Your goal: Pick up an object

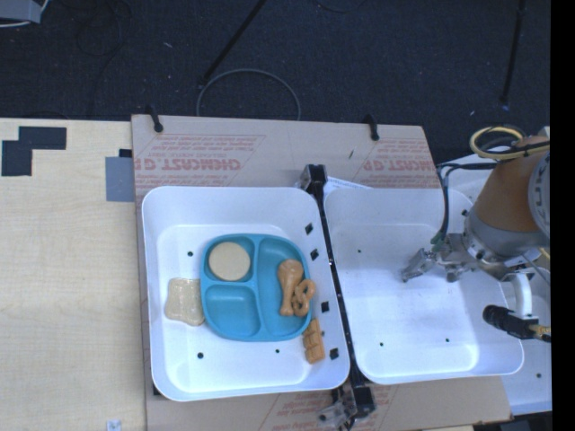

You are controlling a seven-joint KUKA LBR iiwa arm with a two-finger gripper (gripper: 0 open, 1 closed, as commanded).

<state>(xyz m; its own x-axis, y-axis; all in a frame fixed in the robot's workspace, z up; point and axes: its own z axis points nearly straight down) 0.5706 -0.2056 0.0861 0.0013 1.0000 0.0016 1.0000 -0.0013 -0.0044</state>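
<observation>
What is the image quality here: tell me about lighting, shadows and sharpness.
Camera view: even, soft lighting; the white bins look bright, with no harsh glare; the blue tray casts only a faint shadow; the dark floor at the top is underexposed; overall softness blurs the gripper and the small tan items, so fine detail is lost.

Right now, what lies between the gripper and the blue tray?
In the camera view: bare floor of the right bin, then the black divider between gripper and blue tray.
</observation>
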